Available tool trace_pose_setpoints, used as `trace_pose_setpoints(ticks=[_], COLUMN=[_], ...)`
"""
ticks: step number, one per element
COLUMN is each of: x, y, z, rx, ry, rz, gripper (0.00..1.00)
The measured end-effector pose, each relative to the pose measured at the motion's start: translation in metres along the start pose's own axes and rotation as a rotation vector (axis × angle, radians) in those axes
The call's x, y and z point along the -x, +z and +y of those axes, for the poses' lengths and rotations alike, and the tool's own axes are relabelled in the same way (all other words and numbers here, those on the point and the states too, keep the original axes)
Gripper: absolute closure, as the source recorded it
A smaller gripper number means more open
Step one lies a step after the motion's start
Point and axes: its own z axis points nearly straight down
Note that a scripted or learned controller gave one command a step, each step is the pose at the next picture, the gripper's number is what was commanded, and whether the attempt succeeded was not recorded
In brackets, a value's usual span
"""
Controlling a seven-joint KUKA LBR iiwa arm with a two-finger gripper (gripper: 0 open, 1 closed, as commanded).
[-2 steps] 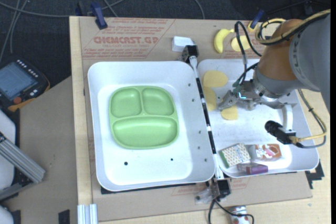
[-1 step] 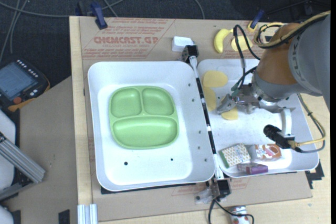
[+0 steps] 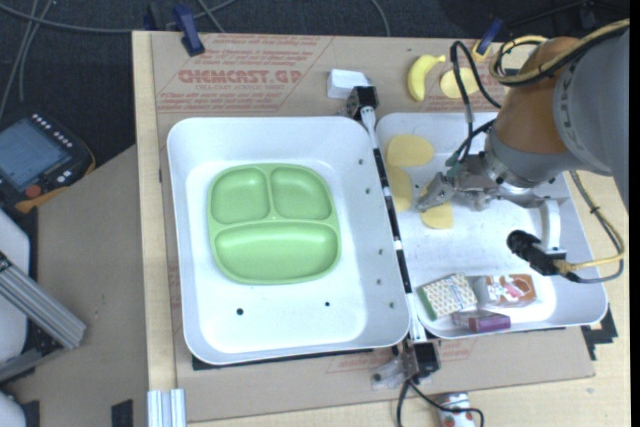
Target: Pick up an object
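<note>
My gripper hangs low over the left part of the right bin, at the end of the grey arm with its orange band. Directly below and touching its tip lies a small yellow piece. A pale yellow round object rests at the bin's back left, just left of the gripper. A yellow strip lies along the bin's left wall.
The left bin holds a green divided plate. At the right bin's front lie a checkered packet, a red and white packet and a purple object. A banana sits on the bench behind the bins.
</note>
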Motion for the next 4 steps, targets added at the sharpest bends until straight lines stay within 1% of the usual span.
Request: trace_pose_setpoints(ticks=[1,2,3,4], x=[-0.017,-0.022,-0.022,0.018], y=[0.0,0.0,-0.01,-0.07], z=[-0.018,0.003,0.003,-0.042], rx=[-0.003,0.0,0.002,-0.002], ry=[0.0,-0.001,-0.001,0.001], rz=[0.002,0.0,0.0,0.0], gripper=[0.0,0.0,1.0,1.0])
